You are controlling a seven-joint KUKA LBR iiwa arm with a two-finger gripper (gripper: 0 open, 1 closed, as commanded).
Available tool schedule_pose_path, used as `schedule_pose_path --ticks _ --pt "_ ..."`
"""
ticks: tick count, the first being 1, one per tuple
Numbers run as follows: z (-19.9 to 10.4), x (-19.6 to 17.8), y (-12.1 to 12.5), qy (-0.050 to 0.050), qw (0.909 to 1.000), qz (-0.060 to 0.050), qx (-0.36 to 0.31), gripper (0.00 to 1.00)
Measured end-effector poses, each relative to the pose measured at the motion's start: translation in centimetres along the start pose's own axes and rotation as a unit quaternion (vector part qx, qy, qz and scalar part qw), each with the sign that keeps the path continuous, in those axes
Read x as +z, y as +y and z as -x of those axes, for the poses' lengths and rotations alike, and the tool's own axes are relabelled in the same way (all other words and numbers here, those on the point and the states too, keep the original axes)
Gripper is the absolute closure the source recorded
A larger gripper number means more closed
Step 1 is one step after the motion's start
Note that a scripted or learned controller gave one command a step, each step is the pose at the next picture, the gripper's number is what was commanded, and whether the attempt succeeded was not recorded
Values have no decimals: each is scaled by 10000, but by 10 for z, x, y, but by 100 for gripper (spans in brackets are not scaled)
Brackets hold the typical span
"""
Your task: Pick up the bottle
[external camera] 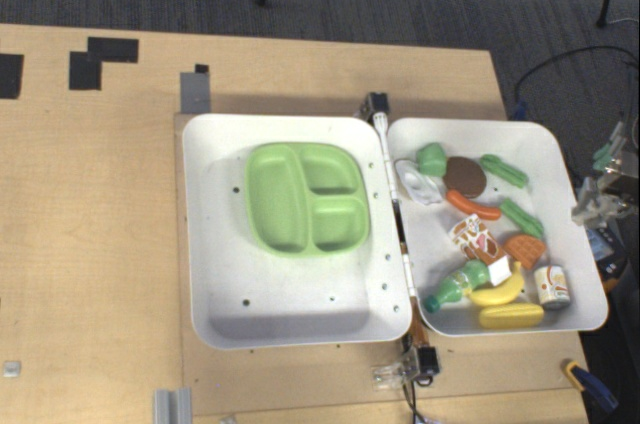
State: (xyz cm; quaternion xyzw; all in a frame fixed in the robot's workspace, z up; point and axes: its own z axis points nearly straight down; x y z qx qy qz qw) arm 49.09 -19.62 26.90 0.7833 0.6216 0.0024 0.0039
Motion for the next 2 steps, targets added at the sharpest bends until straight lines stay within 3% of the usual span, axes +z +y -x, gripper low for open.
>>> schedule_pose_path --ticks 1,2 --pt "-1 -11 1 -1 10000 14 -29 100" --pt "-38 -31 -12 0 9930 -31 1178 100"
